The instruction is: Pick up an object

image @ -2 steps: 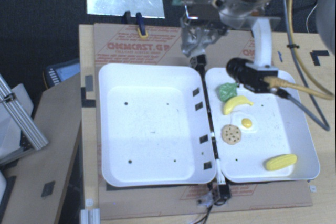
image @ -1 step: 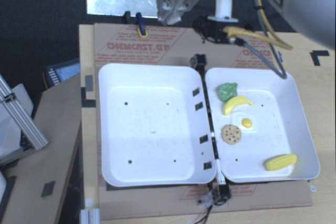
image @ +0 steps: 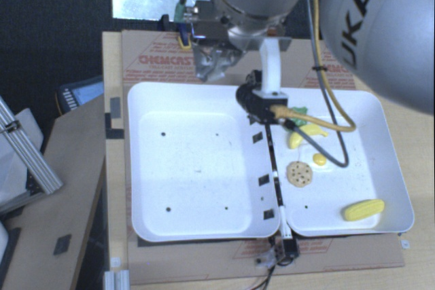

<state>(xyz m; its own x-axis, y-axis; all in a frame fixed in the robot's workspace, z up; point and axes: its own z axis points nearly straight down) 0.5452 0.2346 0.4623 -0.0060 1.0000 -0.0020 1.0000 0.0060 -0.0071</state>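
A round speckled cookie [image: 299,174], a ribbed yellow corn cob [image: 363,209] and a yellow banana [image: 304,134] lie in the smooth right bin [image: 391,146]; the jaws' [image: 216,64] state cannot be told.

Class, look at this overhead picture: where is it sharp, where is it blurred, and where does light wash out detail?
In the camera view, the cookie and corn cob in the right bin look fairly sharp; the arm, close to the lens, is soft and oversized; the left bin floor is bright, nearly washed out.
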